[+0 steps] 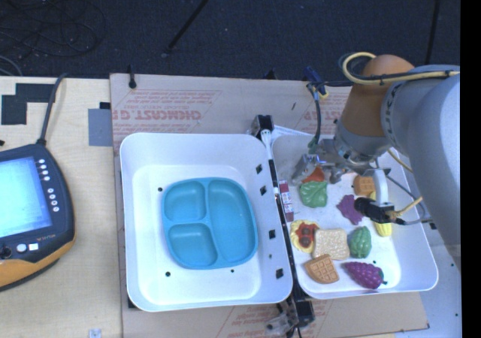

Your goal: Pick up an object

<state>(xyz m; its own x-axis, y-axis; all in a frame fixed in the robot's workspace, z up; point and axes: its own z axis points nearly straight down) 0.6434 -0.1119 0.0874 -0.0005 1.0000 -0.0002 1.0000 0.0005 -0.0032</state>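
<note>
Camera view shows 2 white bins side by side on the bench. The left bin [143, 179] holds a blue divided plate [208, 222] with 3 compartments. The right bin [421, 273] carries a scatter of toy food, and the arm reaches in from the right, with its gripper [319, 167] down at the far left part of that bin.

The gripper sits right above a green leafy piece [315, 193] with a small red piece [315, 176] touching its far side. Whether the gripper is open or closed I cannot tell, because the wrist and cables cover that spot, and no item can be seen clamped in it.

The other candidates lie nearer the camera: a purple star-shaped piece [349, 209], a green pepper [360, 242], a cracker [331, 243], a waffle [323, 269], a purple grape bunch [365, 274], a red and yellow piece [304, 234] close to the divider, and an orange piece [364, 185] beside a yellow one [384, 228] under the wrist.

In my judgement the main risk is crowding. The red and green pieces touch, so a closing grip may catch both, or pinch an edge and let it slip. The bin's left wall is near, and a descent slightly off could strike it. The loose yellow cable [359, 58] and the wrist hide the contact point, so a missed grasp would be hard to spot.
</note>
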